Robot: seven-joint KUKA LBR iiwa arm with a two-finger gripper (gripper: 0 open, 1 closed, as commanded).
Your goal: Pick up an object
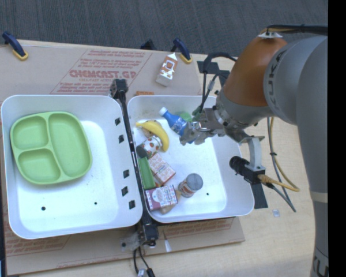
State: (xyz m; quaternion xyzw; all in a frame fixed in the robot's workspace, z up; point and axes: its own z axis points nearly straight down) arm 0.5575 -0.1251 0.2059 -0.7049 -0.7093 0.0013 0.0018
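blue bottle [174, 119] half hidden by hand [191, 134], fingers unclear

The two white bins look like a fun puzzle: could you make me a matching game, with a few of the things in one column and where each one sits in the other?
Things:
1. green divided plate
2. banana
3. small can
4. little bottle with the white cap

Places:
A. outside the bins, on the cardboard behind them
B. in the right bin, near its front
C. in the left bin
D. in the right bin, near its back, beside the divider

Pairs: 1-C, 2-D, 3-B, 4-A
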